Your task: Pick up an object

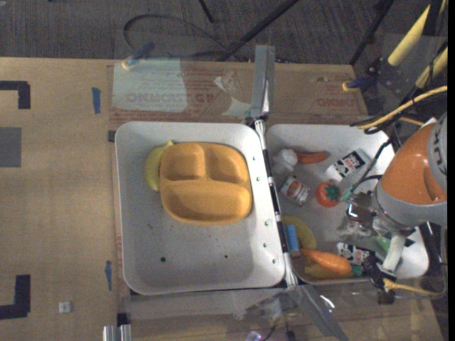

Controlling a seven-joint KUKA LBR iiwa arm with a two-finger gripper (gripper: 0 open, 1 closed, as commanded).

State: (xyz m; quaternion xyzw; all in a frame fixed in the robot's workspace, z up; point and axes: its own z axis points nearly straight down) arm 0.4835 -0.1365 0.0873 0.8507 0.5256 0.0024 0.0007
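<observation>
The right bin (419,261) holds several toy foods: a red tomato (328,194), a small jar (293,190), a white bottle (286,159), a carrot (313,157) at the back, a milk carton (346,165), a yellow banana (300,230) and a larger carrot (328,262) at the front. My gripper (360,222) hangs low over the right bin's middle, just right of the tomato and above a second small carton (350,251). The wrist's grey body hides what lies directly beneath it.
The left bin (199,261) bears an orange divided plate (206,182) with a yellow piece (152,168) sticking out under its left edge. A metal divider (270,190) separates the bins. Cables and tripod legs lie beyond the bench's back edge.
</observation>
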